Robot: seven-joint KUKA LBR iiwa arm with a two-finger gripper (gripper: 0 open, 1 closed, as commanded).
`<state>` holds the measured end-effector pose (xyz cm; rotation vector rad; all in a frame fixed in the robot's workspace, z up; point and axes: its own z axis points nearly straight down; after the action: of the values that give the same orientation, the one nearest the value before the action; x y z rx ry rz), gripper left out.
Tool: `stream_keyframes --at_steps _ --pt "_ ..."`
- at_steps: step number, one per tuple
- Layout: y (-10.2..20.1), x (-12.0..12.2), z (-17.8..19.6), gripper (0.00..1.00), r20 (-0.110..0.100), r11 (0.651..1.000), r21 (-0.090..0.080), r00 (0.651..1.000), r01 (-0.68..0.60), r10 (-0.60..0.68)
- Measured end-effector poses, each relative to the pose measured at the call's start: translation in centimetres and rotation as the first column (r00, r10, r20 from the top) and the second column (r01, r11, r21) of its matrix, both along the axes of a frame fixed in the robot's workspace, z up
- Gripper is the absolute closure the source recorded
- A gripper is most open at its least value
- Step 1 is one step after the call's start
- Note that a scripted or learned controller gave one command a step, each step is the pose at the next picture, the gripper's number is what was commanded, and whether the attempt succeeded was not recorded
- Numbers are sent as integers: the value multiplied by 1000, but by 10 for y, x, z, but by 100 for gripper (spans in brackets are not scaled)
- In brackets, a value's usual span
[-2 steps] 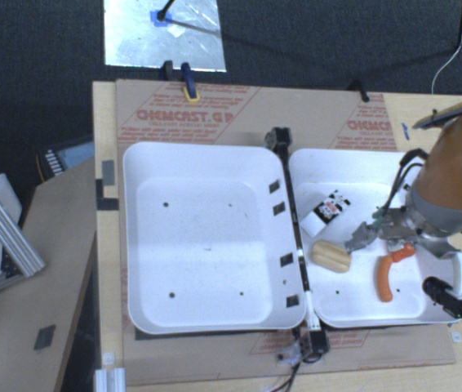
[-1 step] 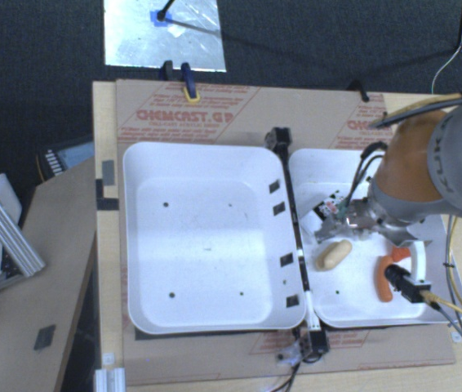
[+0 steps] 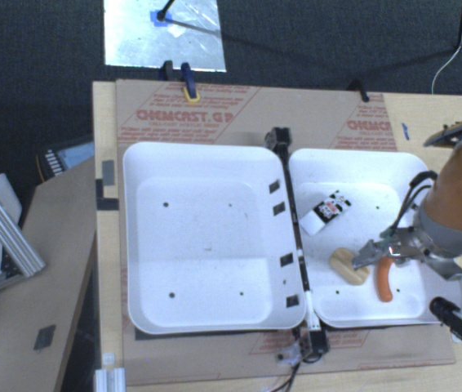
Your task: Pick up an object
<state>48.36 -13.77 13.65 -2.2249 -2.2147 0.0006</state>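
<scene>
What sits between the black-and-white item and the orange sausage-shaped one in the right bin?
The tan block lies roughly between the black-and-white item and orange piece; gripper beside it.

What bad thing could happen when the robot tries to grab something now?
The hand sits right between the tan block and the orange stick, which lie close together. It might knock one aside or pinch both. The stick is thin and near the right bin's edge, so it could slip away.
</scene>
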Motion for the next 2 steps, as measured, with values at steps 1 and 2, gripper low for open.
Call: stream_keyframes --at_steps 1,2 --pt "33 24 -46 0 0 1000 1 1000 -11 11" --pt "31 24 -34 100 4 1000 -1 1000 -9 9"
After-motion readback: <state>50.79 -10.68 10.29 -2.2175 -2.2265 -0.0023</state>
